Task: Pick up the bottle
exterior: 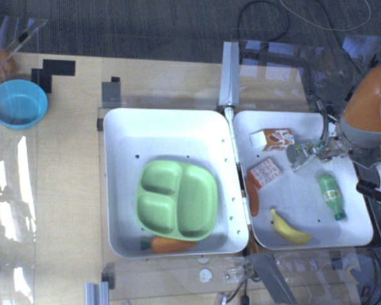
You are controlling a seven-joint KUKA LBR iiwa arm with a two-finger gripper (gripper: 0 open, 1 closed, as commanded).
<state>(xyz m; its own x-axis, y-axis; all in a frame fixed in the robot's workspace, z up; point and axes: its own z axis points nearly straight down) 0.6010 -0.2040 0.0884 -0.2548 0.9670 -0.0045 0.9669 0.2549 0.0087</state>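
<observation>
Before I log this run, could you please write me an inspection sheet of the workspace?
Surface: wooden bench bearing left bin and right bin.
Job's things: green bottle lying in right bin, ungrasped.
Clutter: banana, two snack packets, red item in right bin; green divided plate, carrot in left bin.
Grippers: end effector above right bin, up-left of bottle; state unclear.
Cables: black cable on floor.
Surroundings: blue bowl on bench.

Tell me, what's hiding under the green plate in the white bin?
An orange, carrot-like thing pokes out from under the green plate at its near edge, in the left bin. How far it reaches beneath, and whether anything else lies there, the plate covers.
</observation>
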